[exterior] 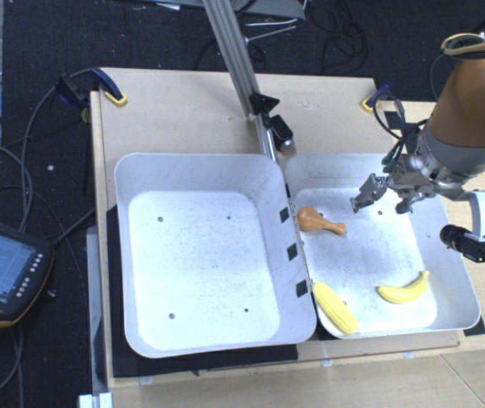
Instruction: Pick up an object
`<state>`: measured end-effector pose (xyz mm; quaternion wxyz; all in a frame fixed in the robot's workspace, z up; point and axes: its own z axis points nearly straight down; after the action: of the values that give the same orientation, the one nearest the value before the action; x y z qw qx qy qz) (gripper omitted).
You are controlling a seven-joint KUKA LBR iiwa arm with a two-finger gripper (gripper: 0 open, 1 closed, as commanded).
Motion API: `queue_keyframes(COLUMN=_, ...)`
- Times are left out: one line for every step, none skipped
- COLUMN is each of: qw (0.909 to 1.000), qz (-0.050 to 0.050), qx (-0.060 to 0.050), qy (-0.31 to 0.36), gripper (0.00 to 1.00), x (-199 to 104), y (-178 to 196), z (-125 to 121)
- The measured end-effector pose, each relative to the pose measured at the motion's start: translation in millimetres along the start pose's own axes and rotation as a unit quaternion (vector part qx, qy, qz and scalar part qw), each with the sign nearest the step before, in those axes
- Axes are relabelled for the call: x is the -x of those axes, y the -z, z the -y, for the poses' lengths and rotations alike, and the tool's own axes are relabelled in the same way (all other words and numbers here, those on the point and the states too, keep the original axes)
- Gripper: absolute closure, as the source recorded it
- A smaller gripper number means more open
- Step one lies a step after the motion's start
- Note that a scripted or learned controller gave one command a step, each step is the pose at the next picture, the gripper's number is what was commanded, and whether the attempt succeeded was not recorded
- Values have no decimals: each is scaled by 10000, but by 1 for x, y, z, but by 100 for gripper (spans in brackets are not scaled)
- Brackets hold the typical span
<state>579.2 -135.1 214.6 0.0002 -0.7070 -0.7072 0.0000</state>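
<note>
Corn cob [335, 308], banana [403, 289] beside; fingers [368, 195] apart, empty

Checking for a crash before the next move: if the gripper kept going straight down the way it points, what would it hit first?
Most likely the bare floor of the right bin. The gripper hangs over its upper part, with the chicken leg off to its left. Depth is hard to judge from this slant.

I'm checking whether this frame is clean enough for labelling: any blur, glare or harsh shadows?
Camera view: even, soft lighting with faint shadows; the banana, corn cob and drumstick toy look reasonably sharp; the gripper is slightly soft; the white bins look bright, without strong glare.
</note>
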Motion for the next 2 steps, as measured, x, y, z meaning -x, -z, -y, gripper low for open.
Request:
queue_keyframes(qw=10000, qz=-4, qx=-27, qy=-1, gripper=0, x=0, y=-62, z=5)
queue_keyframes(qw=10000, qz=-3, qx=-23, qy=-1, gripper=0, x=0, y=-115, z=7)
